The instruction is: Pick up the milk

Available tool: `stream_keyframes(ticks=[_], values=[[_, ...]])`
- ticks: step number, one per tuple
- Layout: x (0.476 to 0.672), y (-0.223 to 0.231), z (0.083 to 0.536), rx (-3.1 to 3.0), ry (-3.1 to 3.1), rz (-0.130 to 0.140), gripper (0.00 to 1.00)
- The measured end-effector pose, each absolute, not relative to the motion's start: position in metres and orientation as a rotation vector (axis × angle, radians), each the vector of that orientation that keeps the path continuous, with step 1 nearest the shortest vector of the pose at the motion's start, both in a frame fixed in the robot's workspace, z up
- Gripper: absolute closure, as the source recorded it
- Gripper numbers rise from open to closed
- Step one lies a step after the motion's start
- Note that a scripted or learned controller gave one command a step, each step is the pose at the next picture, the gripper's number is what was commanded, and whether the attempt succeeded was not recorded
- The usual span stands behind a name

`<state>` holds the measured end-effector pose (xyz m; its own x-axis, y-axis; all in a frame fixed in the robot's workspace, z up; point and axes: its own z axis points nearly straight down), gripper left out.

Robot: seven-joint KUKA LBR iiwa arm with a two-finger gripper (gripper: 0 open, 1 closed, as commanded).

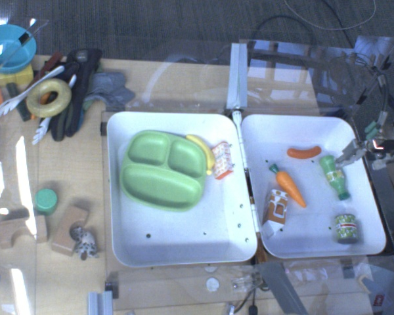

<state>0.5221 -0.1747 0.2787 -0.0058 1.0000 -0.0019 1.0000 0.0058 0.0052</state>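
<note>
The brown-and-white cardboard milk carton (276, 209) lies unlifted just left of the orange plastic carrot (289, 186). Gripper (354, 151) finger state cannot be determined; the pick remains undone.

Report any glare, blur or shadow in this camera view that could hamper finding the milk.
Camera view: soft and slightly blurred throughout; print on the milk carton unreadable; reflections streak the clear panel above the right bin; lighting even, shadows faint; gripper blurry at the right edge.
</note>
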Motion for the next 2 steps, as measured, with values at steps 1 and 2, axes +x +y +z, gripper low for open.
stream_keyframes(ticks=[1, 2], values=[[0.492, -0.128, 0.147, 2.098, 2.333, 0.005, 0.00], [0.514, -0.100, 0.116, 1.990, 2.387, 0.031, 0.00]])
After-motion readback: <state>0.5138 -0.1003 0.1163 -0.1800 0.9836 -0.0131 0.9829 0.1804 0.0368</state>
